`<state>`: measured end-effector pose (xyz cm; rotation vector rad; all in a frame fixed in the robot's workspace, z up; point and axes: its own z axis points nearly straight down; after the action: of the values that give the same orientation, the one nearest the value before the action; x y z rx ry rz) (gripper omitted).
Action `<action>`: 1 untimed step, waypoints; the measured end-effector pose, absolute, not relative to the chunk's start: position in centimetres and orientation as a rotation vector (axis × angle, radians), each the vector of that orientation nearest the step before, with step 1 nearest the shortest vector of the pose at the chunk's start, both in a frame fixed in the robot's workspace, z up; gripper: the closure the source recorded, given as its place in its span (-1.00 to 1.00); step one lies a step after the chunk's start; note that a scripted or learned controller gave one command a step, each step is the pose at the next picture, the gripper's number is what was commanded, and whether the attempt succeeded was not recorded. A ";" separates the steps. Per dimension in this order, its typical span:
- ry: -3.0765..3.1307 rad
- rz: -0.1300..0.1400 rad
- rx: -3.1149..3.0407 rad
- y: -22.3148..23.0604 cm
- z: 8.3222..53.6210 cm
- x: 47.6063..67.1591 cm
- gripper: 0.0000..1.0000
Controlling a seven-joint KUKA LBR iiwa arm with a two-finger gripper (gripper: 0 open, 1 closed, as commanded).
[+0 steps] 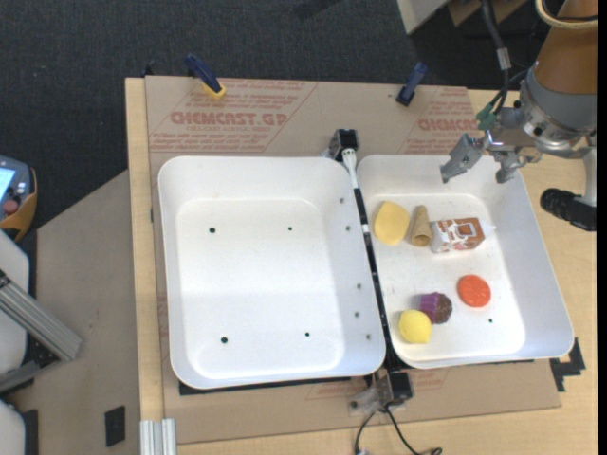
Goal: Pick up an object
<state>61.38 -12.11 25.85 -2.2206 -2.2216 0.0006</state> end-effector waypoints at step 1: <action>-2.232 -0.003 -2.206 -0.3 18.0 66.7 -1.00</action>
<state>66.75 -0.31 17.98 -2.2058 -2.2318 -0.0030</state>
